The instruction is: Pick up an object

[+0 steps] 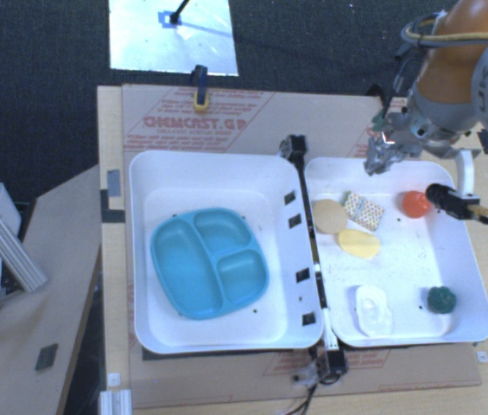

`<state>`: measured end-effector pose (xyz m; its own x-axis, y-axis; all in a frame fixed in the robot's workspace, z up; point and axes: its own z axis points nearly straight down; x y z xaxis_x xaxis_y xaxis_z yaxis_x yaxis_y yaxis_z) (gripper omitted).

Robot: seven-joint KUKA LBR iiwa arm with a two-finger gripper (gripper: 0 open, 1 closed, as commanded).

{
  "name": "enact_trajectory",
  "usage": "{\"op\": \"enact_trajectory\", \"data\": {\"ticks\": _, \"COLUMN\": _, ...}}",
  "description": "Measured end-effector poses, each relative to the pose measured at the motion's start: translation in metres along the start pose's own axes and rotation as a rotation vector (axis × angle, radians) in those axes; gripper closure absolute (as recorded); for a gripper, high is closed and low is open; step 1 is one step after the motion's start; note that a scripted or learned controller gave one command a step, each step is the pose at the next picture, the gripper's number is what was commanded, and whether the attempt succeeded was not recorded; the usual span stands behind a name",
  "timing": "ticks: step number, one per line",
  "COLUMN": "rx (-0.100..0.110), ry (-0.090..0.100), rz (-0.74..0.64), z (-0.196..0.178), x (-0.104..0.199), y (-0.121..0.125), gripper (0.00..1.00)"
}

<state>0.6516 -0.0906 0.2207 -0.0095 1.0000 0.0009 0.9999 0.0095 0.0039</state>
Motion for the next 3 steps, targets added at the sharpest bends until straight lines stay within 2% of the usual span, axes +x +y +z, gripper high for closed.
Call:
{"op": "enact_trajectory", "data": {"ticks": 2, "rx": 0.002, "ry": 0.001, "rz": -0.001, "z": -0.004, "x": 0.120, "y": 0.001, "gripper": 1.00}}
{"op": "enact_trajectory", "data": {"ticks": 3, "rx": 0.004, "ry": 0.000, "rz": 0.001, "z": 0.003, "x": 0.170, "y": -0.019, "gripper": 1.00}}
